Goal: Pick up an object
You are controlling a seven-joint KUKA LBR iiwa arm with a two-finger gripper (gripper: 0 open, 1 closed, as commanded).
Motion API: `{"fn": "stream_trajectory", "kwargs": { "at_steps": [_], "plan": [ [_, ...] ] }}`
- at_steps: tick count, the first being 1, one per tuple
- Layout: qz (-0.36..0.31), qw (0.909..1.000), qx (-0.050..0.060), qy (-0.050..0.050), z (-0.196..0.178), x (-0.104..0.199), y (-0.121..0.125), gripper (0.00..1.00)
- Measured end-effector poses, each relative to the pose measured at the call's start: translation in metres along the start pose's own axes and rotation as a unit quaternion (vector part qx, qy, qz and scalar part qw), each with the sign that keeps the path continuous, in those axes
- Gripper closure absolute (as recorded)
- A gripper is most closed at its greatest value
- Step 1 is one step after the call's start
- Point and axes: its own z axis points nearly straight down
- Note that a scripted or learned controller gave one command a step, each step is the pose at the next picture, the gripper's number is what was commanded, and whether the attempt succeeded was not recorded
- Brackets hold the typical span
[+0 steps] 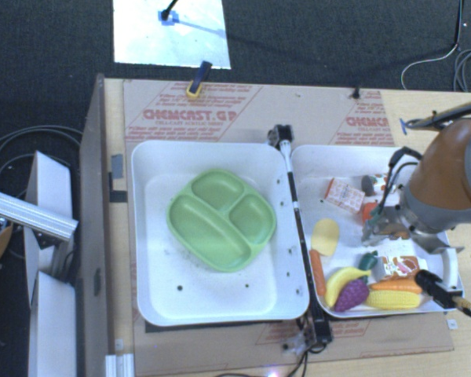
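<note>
Purple grape cluster (352, 294), yellow banana (341, 280), corn cob (394, 298) crowd right bin (341, 163) front edge; orange carrot (318, 272) along its left wall. Pale yellow wedge (325, 235) mid-left, red-white carton (345, 194) toward back, open white floor between. Gripper (379, 228) low over bin centre-right, whether grasping cannot tell. Left bin (153, 210): glossy green divided plate (221, 220) centred, bare floor all round.

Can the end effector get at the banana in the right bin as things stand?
Probably yes. The banana lies uncovered near the bin's front left; purple grapes touch its lower side, and the end effector hangs close above the same bin.
</note>
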Motion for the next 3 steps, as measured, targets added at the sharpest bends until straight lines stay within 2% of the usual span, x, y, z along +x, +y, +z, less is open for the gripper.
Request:
{"fn": "stream_trajectory", "kwargs": {
  "at_steps": [1,2,3],
  "plan": [
    [-0.001,1.0000,-0.004,-0.003,-0.025,-0.054,0.067,1.00],
    [-0.002,1.0000,-0.002,-0.001,-0.016,-0.055,0.115,1.00],
    [0.001,1.0000,0.002,0.000,0.023,-0.063,0.069,1.00]
  ]
}}
